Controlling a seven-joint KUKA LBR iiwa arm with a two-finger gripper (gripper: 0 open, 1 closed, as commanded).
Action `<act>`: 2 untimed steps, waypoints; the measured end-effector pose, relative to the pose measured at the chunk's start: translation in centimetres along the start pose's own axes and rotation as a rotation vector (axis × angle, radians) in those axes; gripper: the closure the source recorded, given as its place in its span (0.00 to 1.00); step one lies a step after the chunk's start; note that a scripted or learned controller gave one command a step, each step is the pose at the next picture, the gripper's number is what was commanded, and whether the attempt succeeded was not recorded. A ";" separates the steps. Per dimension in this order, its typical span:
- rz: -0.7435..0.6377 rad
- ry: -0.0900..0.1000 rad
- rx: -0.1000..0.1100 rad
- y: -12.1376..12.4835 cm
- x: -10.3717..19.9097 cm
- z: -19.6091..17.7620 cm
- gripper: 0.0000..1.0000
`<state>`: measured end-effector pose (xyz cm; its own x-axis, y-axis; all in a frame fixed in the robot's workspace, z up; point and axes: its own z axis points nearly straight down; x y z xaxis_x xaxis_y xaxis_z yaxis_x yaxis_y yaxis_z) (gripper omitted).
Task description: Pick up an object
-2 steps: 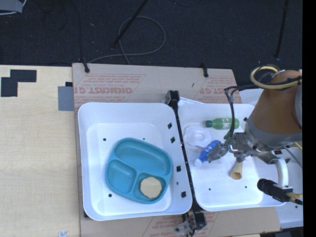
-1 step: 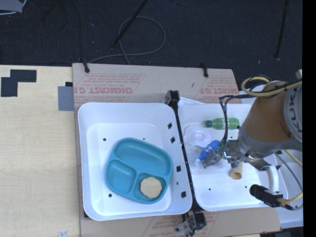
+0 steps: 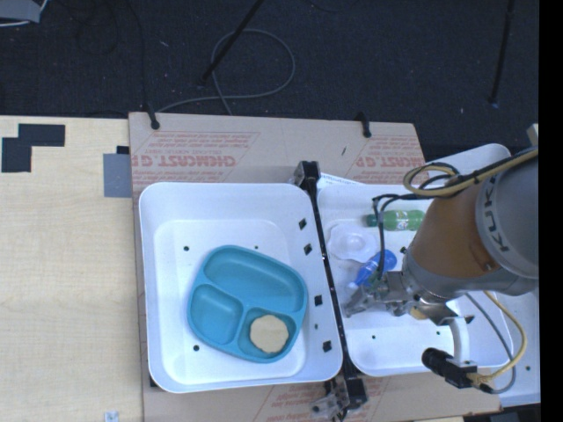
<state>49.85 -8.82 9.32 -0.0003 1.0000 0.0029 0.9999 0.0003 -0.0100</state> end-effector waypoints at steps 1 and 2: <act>0.003 -0.001 -0.005 -0.1 0.0 0.6 0.00; 0.011 -0.001 -0.006 0.0 -0.2 -0.5 1.00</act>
<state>49.83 -8.99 9.84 0.0103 0.9999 0.0013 0.9999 -0.0103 -0.0036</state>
